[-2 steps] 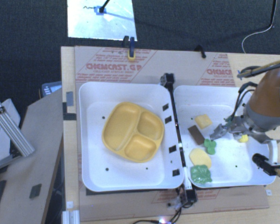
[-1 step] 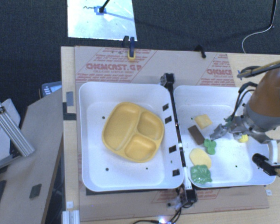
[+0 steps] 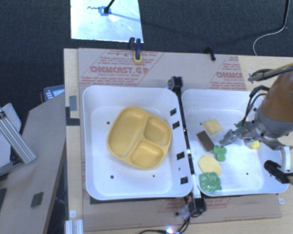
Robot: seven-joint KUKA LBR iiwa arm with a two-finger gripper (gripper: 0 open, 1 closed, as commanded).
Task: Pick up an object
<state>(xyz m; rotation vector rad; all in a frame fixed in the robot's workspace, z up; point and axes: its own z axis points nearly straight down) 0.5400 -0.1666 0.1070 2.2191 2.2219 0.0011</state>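
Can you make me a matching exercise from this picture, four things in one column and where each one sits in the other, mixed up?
Things:
1. yellow divided tray
2. brown flat piece
3. large green piece
4. claw

Places:
A. front edge of the right bin, near the divider
B. middle of the left bin
C. over the right bin, beside the small green piece
D. right bin, just below the pale yellow block

Pairs: 1-B, 2-D, 3-A, 4-C
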